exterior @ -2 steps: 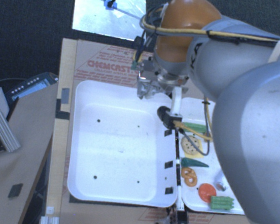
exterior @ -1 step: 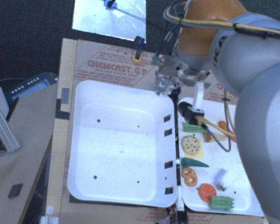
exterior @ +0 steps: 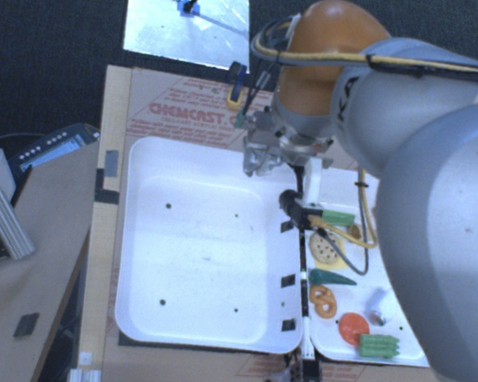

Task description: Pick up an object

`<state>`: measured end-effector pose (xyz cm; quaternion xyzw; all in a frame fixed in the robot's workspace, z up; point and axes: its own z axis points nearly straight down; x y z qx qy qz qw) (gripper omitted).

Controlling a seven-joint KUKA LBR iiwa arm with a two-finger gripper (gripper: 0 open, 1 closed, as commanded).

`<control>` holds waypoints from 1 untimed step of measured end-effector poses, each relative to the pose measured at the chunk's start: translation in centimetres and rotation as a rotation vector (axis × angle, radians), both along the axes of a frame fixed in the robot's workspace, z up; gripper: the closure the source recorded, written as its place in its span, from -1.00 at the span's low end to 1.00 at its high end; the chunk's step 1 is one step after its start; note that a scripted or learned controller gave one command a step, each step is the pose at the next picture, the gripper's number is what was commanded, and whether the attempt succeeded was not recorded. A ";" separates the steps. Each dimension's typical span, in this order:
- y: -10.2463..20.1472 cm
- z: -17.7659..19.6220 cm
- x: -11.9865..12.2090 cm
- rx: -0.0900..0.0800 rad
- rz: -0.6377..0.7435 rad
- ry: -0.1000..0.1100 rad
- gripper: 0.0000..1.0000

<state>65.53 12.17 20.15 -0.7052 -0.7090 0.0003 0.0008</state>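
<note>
The pickable things are all lying in the right bin (exterior: 348, 357), bunched along its left side next to the divider: a green block (exterior: 338, 217) at the far end, then a round speckled cracker (exterior: 325, 250), a green pointed piece (exterior: 332, 278), a pretzel (exterior: 325, 302), an orange disc (exterior: 352, 327) and, nearest, a ridged green block (exterior: 378, 345). A small pale item is sitting just right of the pretzel, too small to make out. The pincer (exterior: 258, 164) is hanging over the far right corner of the left bin (exterior: 204, 260), just left of the divider and apart from every one of these things; it is carrying nothing that I can see, and whether it is apart or together I cannot tell from this angle. Judging by that, the arm is lining up for a grasp and is not yet over a target. To do this well it is probably needing to shift right across the divider and pick something standing clear of its neighbours, such as the orange disc or the ridged green block. The cracker and pretzel are lying flat and close together, so they are likely offering little to grip, and the bin wall is crowding anything beside the divider. Both bins are resting on printed cardboard (exterior: 188, 114) over the tabletop (exterior: 59, 232).
</note>
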 end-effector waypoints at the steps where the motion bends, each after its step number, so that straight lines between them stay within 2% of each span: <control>1: 2.4 2.1 1.1 0.001 0.001 -0.005 1.00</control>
